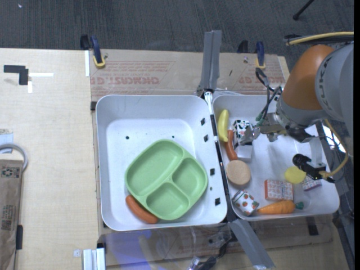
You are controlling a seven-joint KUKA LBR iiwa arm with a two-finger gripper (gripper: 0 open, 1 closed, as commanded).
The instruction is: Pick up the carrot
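The carrot (275, 208), orange with a small green tip at its right end, lies flat along the front wall of the right bin (320, 210). My gripper (254, 133) is in the back left part of that bin, well behind the carrot and apart from it. It sits right beside a black-and-white patterned carton (242, 131). The grey arm with its orange band (306, 77) reaches in from the right and hides the bin's back right corner.
The right bin also holds a banana (223, 124), a red sausage (230, 149), a round tan disc (238, 172), a strawberry-print carton (246, 202), a pink box (278, 189) and a yellow lemon (295, 175). The left bin holds a green divided plate (166, 179) and an orange sausage (140, 210).
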